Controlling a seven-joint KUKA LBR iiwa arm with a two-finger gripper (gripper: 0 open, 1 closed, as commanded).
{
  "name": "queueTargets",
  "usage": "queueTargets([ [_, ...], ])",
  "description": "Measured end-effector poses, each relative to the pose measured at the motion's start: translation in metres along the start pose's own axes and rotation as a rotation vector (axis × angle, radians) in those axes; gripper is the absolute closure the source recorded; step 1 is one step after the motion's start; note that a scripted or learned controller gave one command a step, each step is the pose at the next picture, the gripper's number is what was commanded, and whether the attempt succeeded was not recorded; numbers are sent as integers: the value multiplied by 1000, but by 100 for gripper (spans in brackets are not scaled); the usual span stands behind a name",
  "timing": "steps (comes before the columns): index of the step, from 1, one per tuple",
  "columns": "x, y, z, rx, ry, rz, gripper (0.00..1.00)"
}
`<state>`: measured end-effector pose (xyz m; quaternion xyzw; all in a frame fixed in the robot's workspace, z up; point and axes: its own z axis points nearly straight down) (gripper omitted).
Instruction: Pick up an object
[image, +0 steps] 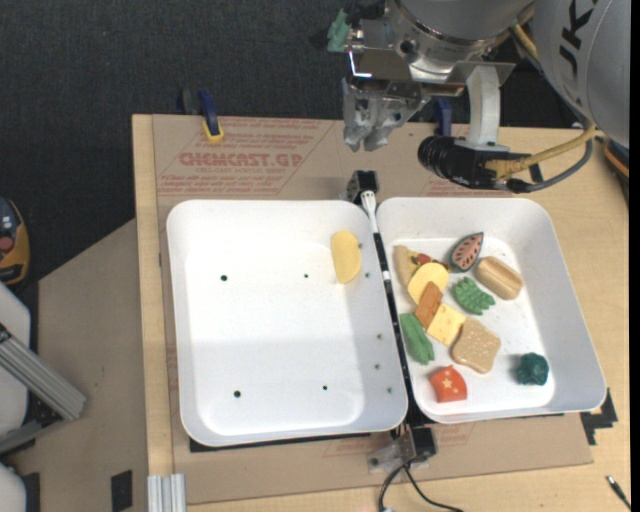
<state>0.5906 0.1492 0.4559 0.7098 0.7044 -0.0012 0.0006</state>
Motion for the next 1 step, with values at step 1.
queueTargets([
  [1, 72, 36, 91, 9, 1, -13, 100],
])
